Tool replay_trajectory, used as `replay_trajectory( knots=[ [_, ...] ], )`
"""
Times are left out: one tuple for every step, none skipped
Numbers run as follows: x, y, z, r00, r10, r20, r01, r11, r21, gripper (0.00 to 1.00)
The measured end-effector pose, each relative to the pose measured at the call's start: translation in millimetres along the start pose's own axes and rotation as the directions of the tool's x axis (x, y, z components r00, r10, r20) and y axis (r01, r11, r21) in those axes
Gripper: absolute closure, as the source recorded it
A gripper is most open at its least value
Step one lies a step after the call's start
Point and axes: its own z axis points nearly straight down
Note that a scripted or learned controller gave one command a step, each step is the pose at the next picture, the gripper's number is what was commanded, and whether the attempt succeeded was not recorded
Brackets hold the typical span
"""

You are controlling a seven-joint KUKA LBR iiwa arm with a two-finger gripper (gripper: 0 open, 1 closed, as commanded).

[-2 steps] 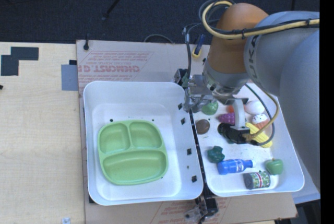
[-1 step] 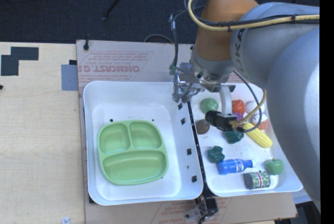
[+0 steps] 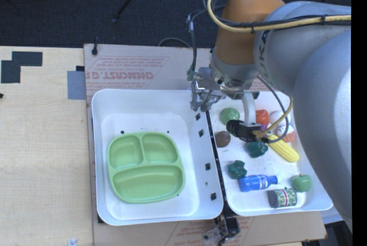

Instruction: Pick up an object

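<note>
The gripper [image 3: 202, 100] hangs at the right bin's [image 3: 252, 205] upper left corner; whether it is open or grips anything I cannot tell; brown ball [image 3: 222, 139] at the bin's left side; blue bottle [image 3: 258, 182] near its lower edge.

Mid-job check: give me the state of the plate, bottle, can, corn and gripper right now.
green plate, lying flat, right way up, in the left bin.
blue bottle, on its side in the right bin.
can, on its side beside the bottle.
corn cob, lying flat in the right bin.
gripper, above the bins' shared edge.
</note>
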Motion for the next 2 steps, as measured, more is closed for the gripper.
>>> replay_trajectory(
  knots=[
    [13.3,-6.3,2.2,1.0,0.004,0.0,-0.004,1.0,0.002,1.0],
    [12.1,10.0,4.5,1.0,-0.001,0.0,0.001,1.0,0.0,1.0]
  ],
)
